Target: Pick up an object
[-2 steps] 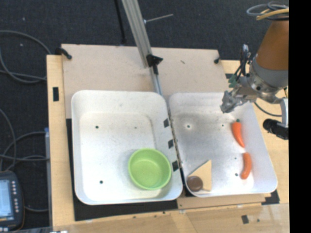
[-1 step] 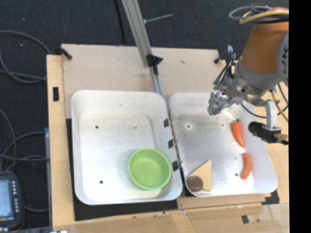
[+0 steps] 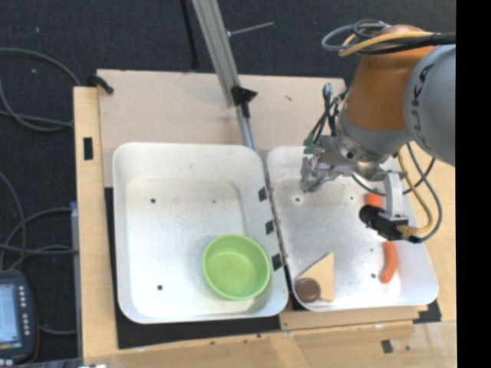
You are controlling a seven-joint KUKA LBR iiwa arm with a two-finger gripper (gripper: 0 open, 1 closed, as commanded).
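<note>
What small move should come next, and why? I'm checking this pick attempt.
Probably shift the gripper toward the tan wedge and brown puck at the right bin's near edge: it hangs over bare bin floor with nothing beneath it.

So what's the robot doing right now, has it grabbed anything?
End effector over right bin's far corner, nothing seen held. Green bowl, tan wedge, orange piece untouched. Path clear.

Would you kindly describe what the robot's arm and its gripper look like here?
The arm is grey with a broad orange band above the wrist and dark lettering on its side. Yellow and black cables loop over it. The gripper is small, metallic and grey.
</note>
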